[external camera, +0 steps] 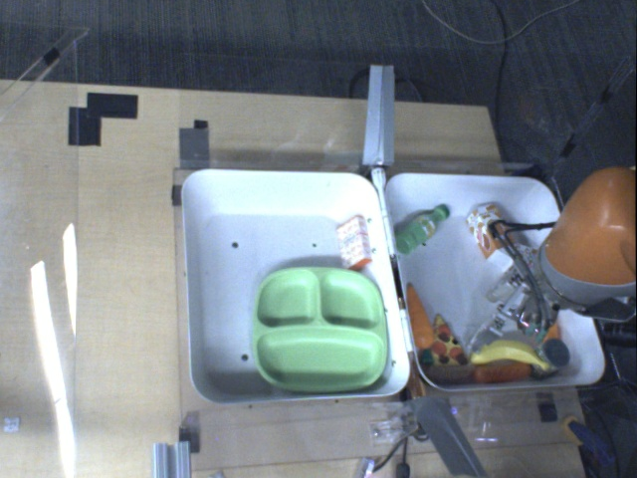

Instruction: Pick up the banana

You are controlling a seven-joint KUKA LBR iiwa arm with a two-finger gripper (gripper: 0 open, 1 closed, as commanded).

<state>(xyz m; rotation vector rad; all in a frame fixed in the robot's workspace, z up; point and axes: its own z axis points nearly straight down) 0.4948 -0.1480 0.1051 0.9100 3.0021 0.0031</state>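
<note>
The banana (510, 354) lies flat along the near edge of the right bin (468, 192), toward its near right corner, resting among other items there. It has not been lifted; the whole pick is left to do. The gripper (518, 307) hangs just above and behind the banana, close to it, but nothing sits between its fingers as far as the view shows, and whether the jaws are spread or pressed together I cannot tell, since the metal parts blur together. My judgement is that the arm is at the approach stage: lowering, closing on the fruit and raising it all remain.

Counting outward: one banana; one carrot (421, 322) by the bin's near left corner; one green bottle (420, 226) near the far left corner; one small packet (483, 225) at the far edge. The left bin (214, 297) holds one green tray (320, 329) and one small snack packet (353, 241). Two bins in all.
</note>
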